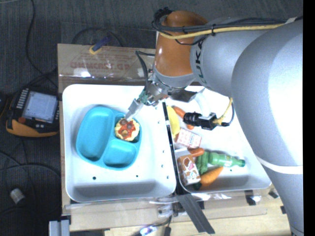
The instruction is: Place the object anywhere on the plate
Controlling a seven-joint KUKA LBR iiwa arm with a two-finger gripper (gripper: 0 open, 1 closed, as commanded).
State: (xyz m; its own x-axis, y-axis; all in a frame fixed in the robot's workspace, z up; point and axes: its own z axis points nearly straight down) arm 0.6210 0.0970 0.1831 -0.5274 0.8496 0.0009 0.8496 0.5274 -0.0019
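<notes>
Jaws: slim, angled down toward the view's left, tip at the far edge of the toy pizza [127, 130]. Open or closed: cannot tell, and contact versus hovering just above is unclear from this angle.

The pizza is small and round, with a yellow rim and red and green toppings. It sits flat in the small far-right compartment of the blue plate [96, 132]. The plate lies in the left bin [83, 178], toward that bin's far side, with its other two compartments bare.

Above the jaws, the orange band [177, 38] and the grey arm [256, 58] come in from the view's right and cover the far part of the right bin [226, 141].

Right bin contents:
- a banana [172, 124] along the divider
- a small carrot [179, 113] just beside it
- a pink-and-white box [188, 139]
- a green bottle [222, 160] lying on its side
- a bigger carrot [211, 175] near the front wall
- a small carton [189, 170] beside that carrot

On the worktop behind the left bin there is a clear plastic bag [103, 63]. Off the worktop, on the floor at the view's left, there is a handheld screen unit [32, 109].
</notes>
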